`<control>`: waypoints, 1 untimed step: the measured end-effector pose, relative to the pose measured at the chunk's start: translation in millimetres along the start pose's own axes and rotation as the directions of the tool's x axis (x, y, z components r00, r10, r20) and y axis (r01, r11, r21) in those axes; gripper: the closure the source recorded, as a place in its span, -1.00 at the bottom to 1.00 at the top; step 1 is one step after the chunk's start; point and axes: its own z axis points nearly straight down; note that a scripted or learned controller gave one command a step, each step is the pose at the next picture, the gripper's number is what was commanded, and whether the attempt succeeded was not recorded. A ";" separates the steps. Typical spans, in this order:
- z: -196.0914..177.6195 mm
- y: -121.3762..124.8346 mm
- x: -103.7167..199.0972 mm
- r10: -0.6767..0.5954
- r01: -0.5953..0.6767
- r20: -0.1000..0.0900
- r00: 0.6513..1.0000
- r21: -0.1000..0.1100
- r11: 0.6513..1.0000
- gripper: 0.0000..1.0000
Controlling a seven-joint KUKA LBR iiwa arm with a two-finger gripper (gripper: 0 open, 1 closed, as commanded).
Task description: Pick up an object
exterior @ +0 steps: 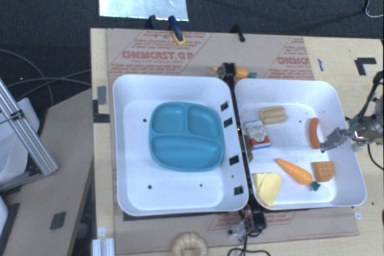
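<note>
The right bin (336, 96) holds several toy foods. A tan bun (272, 114) lies near its back, and a small red and white carton (257, 133) sits by the left wall. At the right lies a red sausage (314, 132), with a waffle square (323, 171) below it. An orange carrot (294, 171) lies slantwise in the middle, and a yellow cheese wedge (267, 186) rests at the front left. My gripper (333, 139) reaches in over the bin's right rim, just right of the sausage and above the waffle, with nothing seen in it.
The left bin (129, 129) bears a blue divided plate (186, 135). A black clip rail (237, 129) joins the two bins. A small orange object (240, 73) sits behind the bins. Cables and a metal frame (18, 129) stand to the left of the bench.
</note>
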 end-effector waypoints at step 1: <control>-6.2 2.9 0.7 -0.004 0.004 0.003 1.000 -0.012 1.000 -1.00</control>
